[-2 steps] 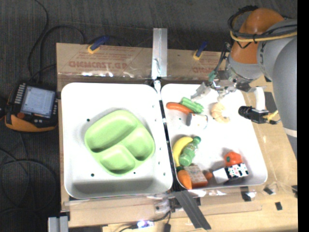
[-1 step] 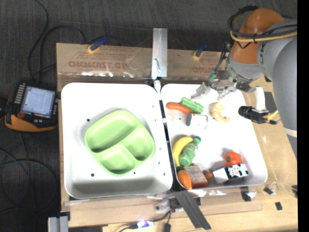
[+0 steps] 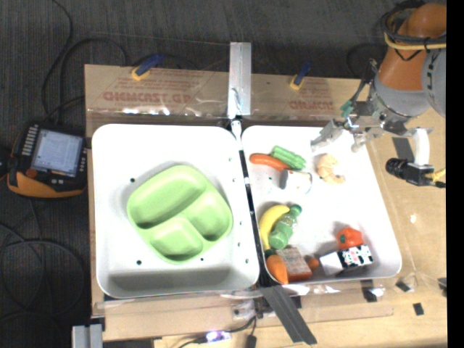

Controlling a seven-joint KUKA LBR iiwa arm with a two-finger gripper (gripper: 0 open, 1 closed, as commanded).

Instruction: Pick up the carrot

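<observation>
The carrot [image 3: 275, 268] is a short orange tapered piece in the front left corner of the right bin [image 3: 377, 194]. It lies against a brown block [image 3: 293, 262], just below a banana [image 3: 270, 222]. My gripper [image 3: 339, 139] hovers over the far part of the right bin, well away from the carrot. Its fingers [image 3: 322, 138] are spread open with nothing between them. A pale cream lump [image 3: 330, 167] lies just in front of the gripper.
A red-orange sausage shape [image 3: 267, 162] and a green piece [image 3: 288, 156] lie at the far left of the right bin. A green bottle [image 3: 284, 227] leans on the banana. A red-orange toy [image 3: 349, 236] and a black-and-white box [image 3: 354, 257] sit front right. The left bin [image 3: 109, 194] holds a green divided plate [image 3: 180, 212].
</observation>
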